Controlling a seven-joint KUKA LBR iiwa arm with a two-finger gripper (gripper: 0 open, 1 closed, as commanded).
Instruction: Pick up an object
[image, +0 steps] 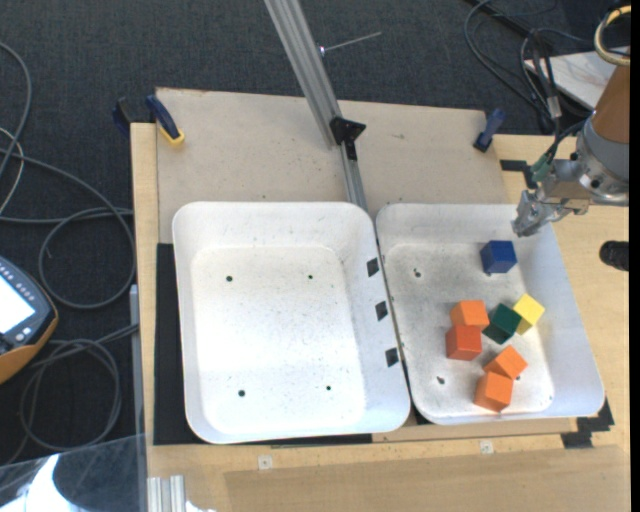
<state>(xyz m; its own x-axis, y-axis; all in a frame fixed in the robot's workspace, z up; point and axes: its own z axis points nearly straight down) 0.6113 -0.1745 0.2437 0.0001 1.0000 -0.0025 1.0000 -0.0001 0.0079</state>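
The blue cube (498, 257) sits alone at the right bin's (570, 300) one o'clock, the gripper (527, 218) poised just beyond it, finger state impossible to tell. Descending off-centre could nudge it toward the rim.

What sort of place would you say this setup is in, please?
Most likely a robotics lab. A grey arm's gripper hangs over two white bins on a clamped wooden bench, coloured blocks such as the blue block serve as test objects, and cables trail across carpet.

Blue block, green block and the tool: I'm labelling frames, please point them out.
blue block (498, 257), camera view, top face.
green block (502, 322), camera view, top face.
tool (527, 221), camera view, its tip.
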